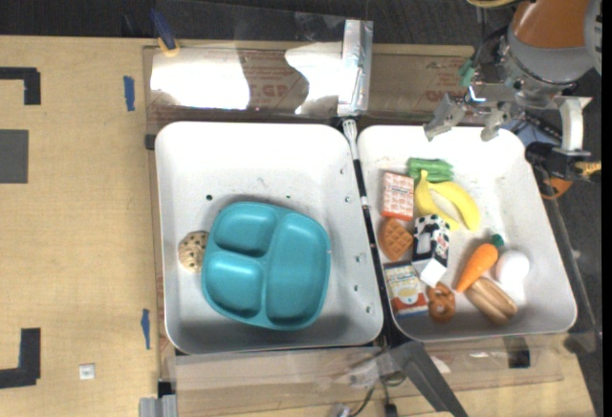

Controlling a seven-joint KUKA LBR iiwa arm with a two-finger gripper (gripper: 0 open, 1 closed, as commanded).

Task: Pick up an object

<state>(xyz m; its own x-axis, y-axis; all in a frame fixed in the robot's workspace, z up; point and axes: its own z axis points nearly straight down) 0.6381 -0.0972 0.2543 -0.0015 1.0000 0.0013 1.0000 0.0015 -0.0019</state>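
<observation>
My gripper [469,120] hangs over the far edge of the right bin [550,243], fingers spread open with nothing between them. Below it the right bin holds a pile of toy food: a green piece [429,167], a yellow banana [449,200], a red-and-white packet [398,194], a brown waffle [395,237], a black-and-white item [432,235], an orange carrot [477,264], a white egg [513,272], a hot dog bun [491,299], a small box [405,287] and a brown pretzel-like piece [441,301].
The left bin [249,157] holds a teal divided plate [267,262] with a cookie [193,251] at its left side. A clear plastic sheet [258,66] stands behind the bins. The grey-and-orange arm [559,13] comes in at top right.
</observation>
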